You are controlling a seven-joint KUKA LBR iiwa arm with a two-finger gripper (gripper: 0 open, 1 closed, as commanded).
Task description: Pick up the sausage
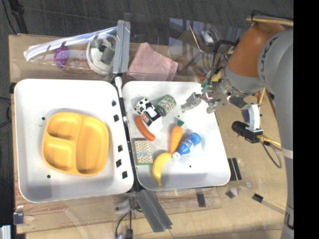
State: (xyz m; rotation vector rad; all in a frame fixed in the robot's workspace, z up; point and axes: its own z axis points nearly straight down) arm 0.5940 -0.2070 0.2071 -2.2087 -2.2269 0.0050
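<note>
The sausage (145,128), reddish-orange and short, lies slanted in the right bin (212,171) near its left wall, just below a black-and-white toy (147,109). My gripper (201,103) hangs over the bin's upper right part, well to the right of the sausage and apart from it. It stands open with nothing between its fingers.
Around the sausage lie a green can (167,104), a carrot (175,138), a blue bottle (190,144), a banana (159,166) and a patterned card (143,152). The left bin (30,183) holds a yellow divided plate (76,142). A pink cloth (152,63) sits behind the bins.
</note>
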